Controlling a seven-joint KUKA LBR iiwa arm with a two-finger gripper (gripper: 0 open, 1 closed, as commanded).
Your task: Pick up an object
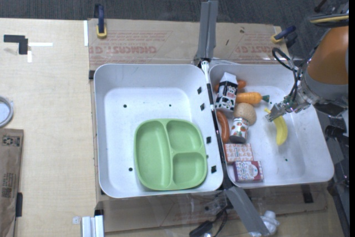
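Landmark: the banana (281, 130), lying on the floor of the right bin (310, 175), toward that bin's right half.
Claw: the claw (277, 110) sits at the banana's upper end, just above and a little left of it, at the tip of the arm (327, 72) that comes in from the right.
Claw state: cannot tell; it is small and blurred against the banana's tip, and nothing can be made out as clasped in it.
Long axis: the banana runs from its upper end by the claw down and slightly right, away from the claw.
Contact: claw and banana's upper end look touching or nearly so; which one, I cannot tell.
Neighbours: left of the banana, apart from it, lie a carrot (248, 98), a potato (244, 114) and a small can (238, 130).
Judgement: the banana seems the likeliest target, the grip falling on its end and not its middle.
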